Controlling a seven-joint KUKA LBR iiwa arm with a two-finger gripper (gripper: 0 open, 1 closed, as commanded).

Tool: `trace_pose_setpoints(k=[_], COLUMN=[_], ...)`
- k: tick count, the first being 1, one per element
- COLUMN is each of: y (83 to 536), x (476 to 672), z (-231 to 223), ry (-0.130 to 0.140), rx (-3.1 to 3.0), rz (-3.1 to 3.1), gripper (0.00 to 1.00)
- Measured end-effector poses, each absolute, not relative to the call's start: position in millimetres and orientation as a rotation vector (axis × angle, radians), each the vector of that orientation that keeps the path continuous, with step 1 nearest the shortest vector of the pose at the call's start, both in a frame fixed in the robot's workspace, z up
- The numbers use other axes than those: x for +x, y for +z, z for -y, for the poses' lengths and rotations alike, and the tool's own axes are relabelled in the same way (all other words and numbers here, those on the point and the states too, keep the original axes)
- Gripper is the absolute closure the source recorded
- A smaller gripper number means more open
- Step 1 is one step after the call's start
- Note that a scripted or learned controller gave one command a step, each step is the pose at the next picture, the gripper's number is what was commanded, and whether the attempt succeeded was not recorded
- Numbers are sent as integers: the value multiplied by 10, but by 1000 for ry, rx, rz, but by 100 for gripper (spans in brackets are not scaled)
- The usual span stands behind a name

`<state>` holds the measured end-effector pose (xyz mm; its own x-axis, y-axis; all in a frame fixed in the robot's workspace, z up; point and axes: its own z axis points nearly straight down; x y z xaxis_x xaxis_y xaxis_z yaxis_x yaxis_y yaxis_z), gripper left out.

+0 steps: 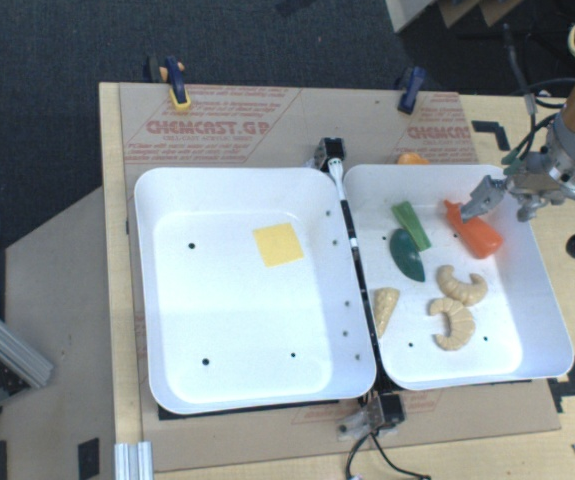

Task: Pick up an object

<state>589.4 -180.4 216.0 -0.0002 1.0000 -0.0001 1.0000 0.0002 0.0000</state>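
Camera view: hand (pixel 505 196) hangs over the right bin's (pixel 542 353) far right corner, its fingers spread apart and gripping nothing. Orange carrot-like piece (pixel 474 232) lies just below the near finger. Green strip (pixel 410 224), dark green leaf shape (pixel 406 255) and two croissants (pixel 457 308) lie nearby. Left bin (pixel 167 298) holds a yellow square (pixel 278 244).

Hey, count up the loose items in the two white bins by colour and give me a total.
Yellow: 1, the flat square in the left bin.
Green: 2, the light green stick and the dark green piece.
Orange-red: 1, the carrot-like piece.
Beige: 3, the wedge and two curved pieces.
Total: 7.
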Motion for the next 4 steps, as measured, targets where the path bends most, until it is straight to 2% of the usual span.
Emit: trace_pose_setpoints(k=[1, 2, 3, 4], y=[1127, 831, 852, 852], x=[6344, 6583, 6674, 6605], z=[1590, 1909, 1451, 1527], ry=[-3, 0, 2, -2], rx=[2220, 2219, 2217, 2222], rz=[-2228, -2219, -2227, -2222], gripper=[0, 0, 0, 0])
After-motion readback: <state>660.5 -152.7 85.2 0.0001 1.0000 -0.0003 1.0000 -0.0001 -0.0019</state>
